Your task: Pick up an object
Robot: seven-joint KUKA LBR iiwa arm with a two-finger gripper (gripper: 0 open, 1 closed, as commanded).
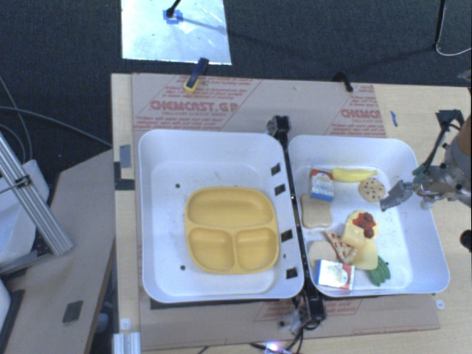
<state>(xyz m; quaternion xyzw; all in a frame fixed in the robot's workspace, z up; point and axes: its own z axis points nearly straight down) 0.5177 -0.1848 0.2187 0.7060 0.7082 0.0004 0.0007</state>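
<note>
The step in hand looked like the approach: the pincer (396, 196) hung over the right-hand shallow white plastic bin (424, 231), near its right wall, with nothing between its fingers. Whether it was spread wide or drawn narrow I could not tell; its tip was small and dark against the white floor.

The candidates for picking all lay to the pincer's left. Closest, just beside it and a little farther up the bin, sat a round brown toy cookie with dark chips (371, 189). Beyond that lay a yellow plastic banana (354, 174), touching or nearly touching a small blue-and-white carton with a red top (321, 185). Below and left of the pincer was a crowded heap: a pale yellow block with red pieces on it (361, 228), a tan slice of toy bread (316, 213), a triangular pizza-like wedge (341, 245), a green bean-like piece (380, 273) and a flat white packet with blue edging (335, 274).

Well away to the left, the other white bin (158, 198) held a yellow three-compartment plastic tray (231, 228).

Judging from this, the next move called for choosing one target, the cookie being nearest and standing apart, then centring over it and descending before closing.
</note>
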